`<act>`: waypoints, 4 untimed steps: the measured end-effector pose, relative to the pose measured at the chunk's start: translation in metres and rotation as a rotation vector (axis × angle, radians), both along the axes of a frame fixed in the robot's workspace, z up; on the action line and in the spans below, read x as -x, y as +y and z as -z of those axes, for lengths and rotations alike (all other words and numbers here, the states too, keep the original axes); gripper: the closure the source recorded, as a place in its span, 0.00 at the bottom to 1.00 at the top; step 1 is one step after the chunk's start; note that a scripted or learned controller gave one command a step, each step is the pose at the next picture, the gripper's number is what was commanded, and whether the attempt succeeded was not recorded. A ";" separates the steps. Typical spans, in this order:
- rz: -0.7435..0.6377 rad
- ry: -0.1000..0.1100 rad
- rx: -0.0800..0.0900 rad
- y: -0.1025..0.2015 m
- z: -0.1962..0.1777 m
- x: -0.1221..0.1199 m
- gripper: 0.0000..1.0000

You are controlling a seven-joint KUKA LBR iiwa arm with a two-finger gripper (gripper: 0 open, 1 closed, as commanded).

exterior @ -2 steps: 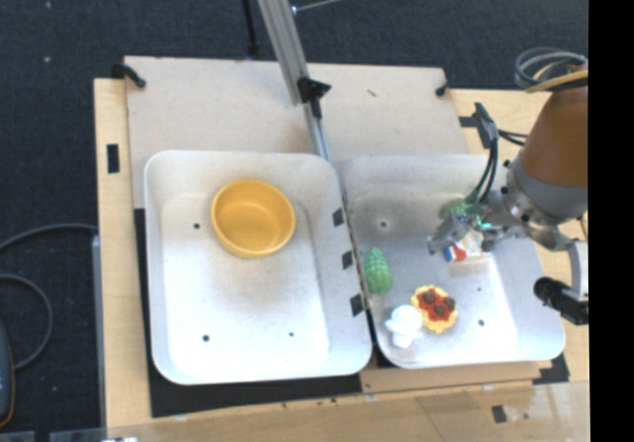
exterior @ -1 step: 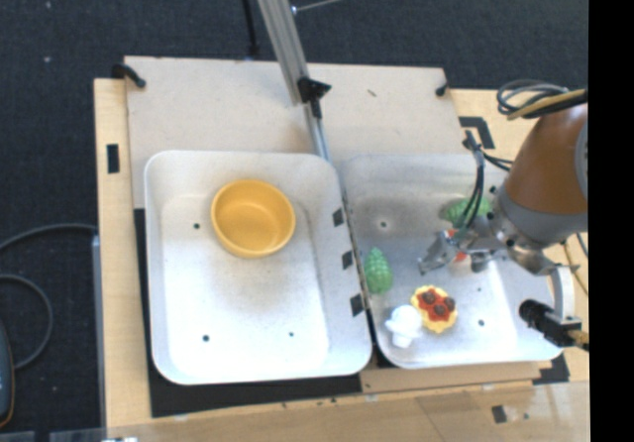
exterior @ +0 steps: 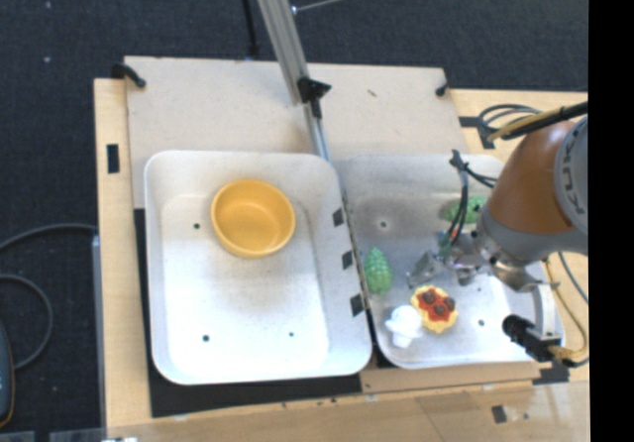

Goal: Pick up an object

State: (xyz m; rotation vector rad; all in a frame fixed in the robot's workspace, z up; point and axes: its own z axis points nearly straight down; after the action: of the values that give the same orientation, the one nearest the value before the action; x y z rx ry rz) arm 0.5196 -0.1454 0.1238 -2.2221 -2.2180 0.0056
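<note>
Dark carpet surrounds a pale bench [exterior: 396, 98] that carries two white bins side by side, and your work sits in the right bin [exterior: 396, 182]. You have the gripper [exterior: 444, 264] low over that bin's middle, toward its near half, but its tip is a dark tangle against the speckled floor, so you cannot tell how the jaws stand, and nothing shows between them. Closest to it, toward the near edge, lies a small yellow toy with red and dark spots [exterior: 435, 308]; touching or almost touching that toy on its left sits a white lump [exterior: 402, 324], close to the near left corner. A green knobbly toy [exterior: 376, 270] lies against the bin's left wall, and another green thing [exterior: 464, 208] peeks out beside the wrist [exterior: 530, 192], mostly hidden. The spotted toy looks the likeliest target: come straight down over it and straddle its narrow width, keeping clear of the white lump so you do not pinch both. Room is tight toward the near rim and the left wall, open toward the far half. In the left bin [exterior: 178, 232], a yellow bowl [exterior: 254, 217] stands well apart.
</note>
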 end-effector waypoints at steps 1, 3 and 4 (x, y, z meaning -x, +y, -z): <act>0.000 -0.003 0.001 -0.002 0.024 0.000 0.00; -0.005 -0.012 0.001 -0.004 -0.052 -0.001 1.00; -0.006 -0.013 0.001 0.003 -0.109 0.003 1.00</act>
State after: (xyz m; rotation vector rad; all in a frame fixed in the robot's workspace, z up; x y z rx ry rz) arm 0.5169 -0.1429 0.2325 -2.2224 -2.2314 -0.0080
